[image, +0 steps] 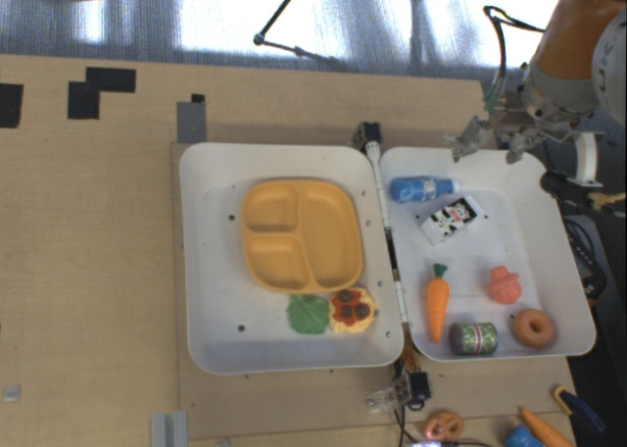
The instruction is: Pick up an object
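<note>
My gripper (486,149) hangs over the far edge of the right bin (568,269), open, with nothing between its fingers. Just in front of it and to the left lies a blue bottle (423,188) on its side. Beside that is a black-and-white box (451,220). Nearer the front of this bin are an orange carrot (436,300), a pink toy (505,285), a brown donut (534,327) and a green can (474,338).
The left bin (211,239) holds a yellow divided plate (299,234), a green leafy piece (309,314) and a small pizza slice (352,309). A pretzel (443,425) and an orange-and-blue item (534,430) lie on the bench in front of the bins.
</note>
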`<state>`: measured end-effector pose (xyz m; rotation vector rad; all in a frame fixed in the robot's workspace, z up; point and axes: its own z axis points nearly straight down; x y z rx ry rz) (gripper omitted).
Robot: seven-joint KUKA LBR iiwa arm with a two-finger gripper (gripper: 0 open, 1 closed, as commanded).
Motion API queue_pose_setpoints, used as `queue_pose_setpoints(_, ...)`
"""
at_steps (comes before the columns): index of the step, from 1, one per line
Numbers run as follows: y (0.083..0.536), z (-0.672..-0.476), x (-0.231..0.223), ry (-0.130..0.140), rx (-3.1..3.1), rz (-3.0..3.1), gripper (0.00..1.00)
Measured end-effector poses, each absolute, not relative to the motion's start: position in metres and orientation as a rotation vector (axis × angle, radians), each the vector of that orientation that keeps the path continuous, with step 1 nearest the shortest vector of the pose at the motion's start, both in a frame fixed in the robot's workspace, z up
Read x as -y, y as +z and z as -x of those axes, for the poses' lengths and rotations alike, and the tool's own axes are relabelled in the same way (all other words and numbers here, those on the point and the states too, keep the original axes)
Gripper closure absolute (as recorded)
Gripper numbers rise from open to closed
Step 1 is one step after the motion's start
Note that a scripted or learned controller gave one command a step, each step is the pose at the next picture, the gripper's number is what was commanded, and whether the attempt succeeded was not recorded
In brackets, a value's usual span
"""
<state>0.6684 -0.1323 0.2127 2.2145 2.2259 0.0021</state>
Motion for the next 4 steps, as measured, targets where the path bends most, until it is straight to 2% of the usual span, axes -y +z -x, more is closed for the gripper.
queue_pose_setpoints(1,0.086,-0.641,0.113,0.005,-2.313,-2.118,0.0)
queue_pose_setpoints(2,0.087,-0.548,0.086,0.007,-2.129,-2.303,0.0)
queue_pose_setpoints(3,0.098,-0.549,0.086,0.011,-2.126,-2.3,1.0)
queue_pose_setpoints(4,0.216,-0.488,0.057,0.004,-2.06,-2.369,1.0)
